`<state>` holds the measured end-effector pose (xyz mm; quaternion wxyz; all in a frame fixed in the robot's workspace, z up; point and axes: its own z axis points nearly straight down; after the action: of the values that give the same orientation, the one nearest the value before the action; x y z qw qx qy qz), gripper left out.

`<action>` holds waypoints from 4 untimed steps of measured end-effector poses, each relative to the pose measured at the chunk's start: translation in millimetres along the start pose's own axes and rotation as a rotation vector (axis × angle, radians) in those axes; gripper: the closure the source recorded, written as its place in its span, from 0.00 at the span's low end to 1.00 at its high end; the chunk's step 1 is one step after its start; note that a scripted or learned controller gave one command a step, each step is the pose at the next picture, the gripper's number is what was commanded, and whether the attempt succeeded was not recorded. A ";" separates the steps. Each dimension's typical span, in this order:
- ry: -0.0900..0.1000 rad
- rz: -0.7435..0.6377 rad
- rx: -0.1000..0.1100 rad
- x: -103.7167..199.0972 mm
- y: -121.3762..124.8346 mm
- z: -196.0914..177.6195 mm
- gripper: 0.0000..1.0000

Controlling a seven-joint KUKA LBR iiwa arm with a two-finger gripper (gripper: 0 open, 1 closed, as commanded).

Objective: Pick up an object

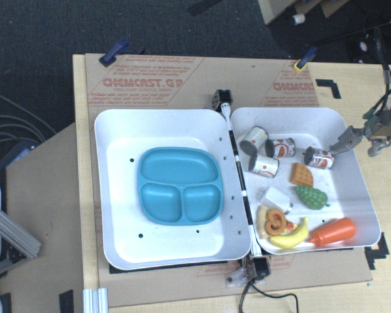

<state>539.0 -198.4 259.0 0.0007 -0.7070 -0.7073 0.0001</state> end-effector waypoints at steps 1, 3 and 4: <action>-0.001 0.000 -0.001 4.6 36.0 174.3 0.00; -0.001 0.000 -0.003 4.3 36.4 164.3 0.00; 0.004 -0.003 0.046 51.2 116.5 180.5 0.00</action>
<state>655.3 -147.1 78.4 0.0185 -0.7057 -0.7081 0.0149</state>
